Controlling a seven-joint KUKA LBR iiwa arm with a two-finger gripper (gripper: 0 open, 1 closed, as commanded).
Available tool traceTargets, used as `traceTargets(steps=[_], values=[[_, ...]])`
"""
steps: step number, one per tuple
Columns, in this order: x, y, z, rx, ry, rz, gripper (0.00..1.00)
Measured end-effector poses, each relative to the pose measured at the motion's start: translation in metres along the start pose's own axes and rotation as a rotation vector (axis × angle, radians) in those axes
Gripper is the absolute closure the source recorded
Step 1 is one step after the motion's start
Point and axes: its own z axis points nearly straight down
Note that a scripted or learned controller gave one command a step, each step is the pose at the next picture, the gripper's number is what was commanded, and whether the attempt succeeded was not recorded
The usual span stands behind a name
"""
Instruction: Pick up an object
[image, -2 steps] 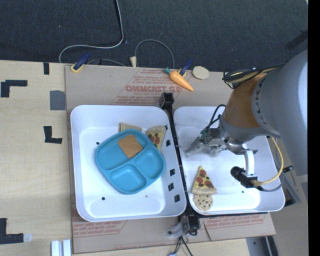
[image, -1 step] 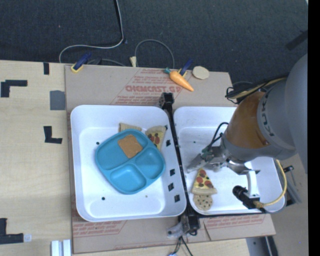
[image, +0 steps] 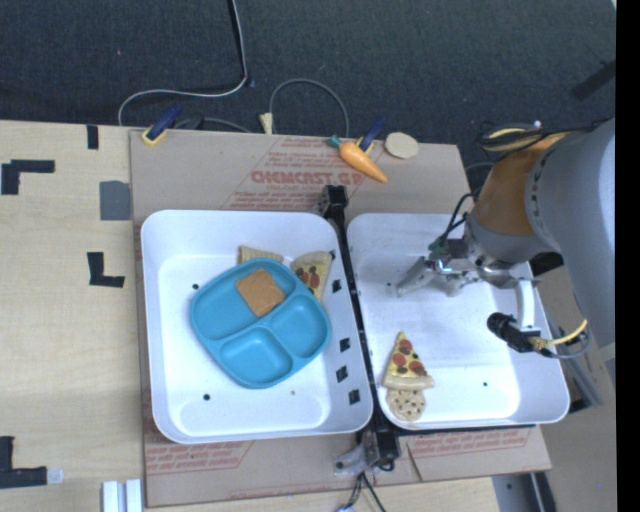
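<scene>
My gripper (image: 436, 279) hangs over the back middle of the right bin (image: 540, 400), open, with nothing between its fingers. A toy pizza slice (image: 407, 361) lies near the front left of that bin, with a speckled cookie (image: 406, 403) touching its near end. Both sit well in front of the gripper. In the left bin (image: 165, 400) a blue divided plate (image: 262, 335) carries a brown toast square (image: 262, 292). A second pizza slice (image: 314, 270) and a tan cracker (image: 252, 256) lie just behind the plate.
An orange toy carrot (image: 362, 160) and a round tan disc (image: 401, 146) rest on the cardboard behind the bins. A black divider (image: 345, 300) separates the bins. The arm's grey body (image: 560, 210) fills the right side above the right bin. Cables trail at the back.
</scene>
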Motion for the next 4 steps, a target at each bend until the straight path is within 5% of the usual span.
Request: traceTargets(steps=[1, 2, 3, 4], values=[[0.057, -0.082, -0.001, 0.001, 0.0, 0.0, 0.0], [0.052, -0.121, -0.002, -0.003, 0.0, 0.001, 0.0], [0.051, -0.121, -0.011, -0.001, -0.002, 0.003, 1.0], [0.127, -0.04, -0.104, -0.005, 0.005, -0.011, 1.0]])
